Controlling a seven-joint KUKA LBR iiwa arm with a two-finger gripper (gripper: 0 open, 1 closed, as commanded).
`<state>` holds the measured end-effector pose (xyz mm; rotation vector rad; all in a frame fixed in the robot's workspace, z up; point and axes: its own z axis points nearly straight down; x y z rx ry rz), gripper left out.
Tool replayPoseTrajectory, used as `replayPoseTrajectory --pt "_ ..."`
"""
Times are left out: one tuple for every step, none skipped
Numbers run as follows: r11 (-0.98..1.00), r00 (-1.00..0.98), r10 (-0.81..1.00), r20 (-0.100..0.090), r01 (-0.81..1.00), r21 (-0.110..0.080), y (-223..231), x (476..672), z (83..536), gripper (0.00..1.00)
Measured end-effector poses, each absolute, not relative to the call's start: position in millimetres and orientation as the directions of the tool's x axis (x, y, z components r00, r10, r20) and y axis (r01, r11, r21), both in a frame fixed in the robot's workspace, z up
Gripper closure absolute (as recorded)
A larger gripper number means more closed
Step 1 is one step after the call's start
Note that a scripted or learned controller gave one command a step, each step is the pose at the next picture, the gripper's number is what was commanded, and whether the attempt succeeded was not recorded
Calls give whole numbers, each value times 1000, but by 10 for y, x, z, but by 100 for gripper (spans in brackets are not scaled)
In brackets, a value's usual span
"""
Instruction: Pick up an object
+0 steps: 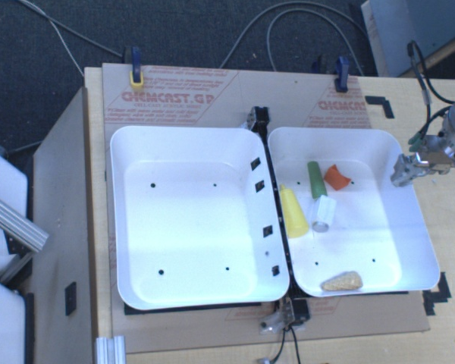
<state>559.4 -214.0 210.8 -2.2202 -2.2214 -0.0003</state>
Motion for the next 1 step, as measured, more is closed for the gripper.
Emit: replayPoseTrajectory --pt "7 -7 1000 2 1000 2 -1786 6523 1361 0"
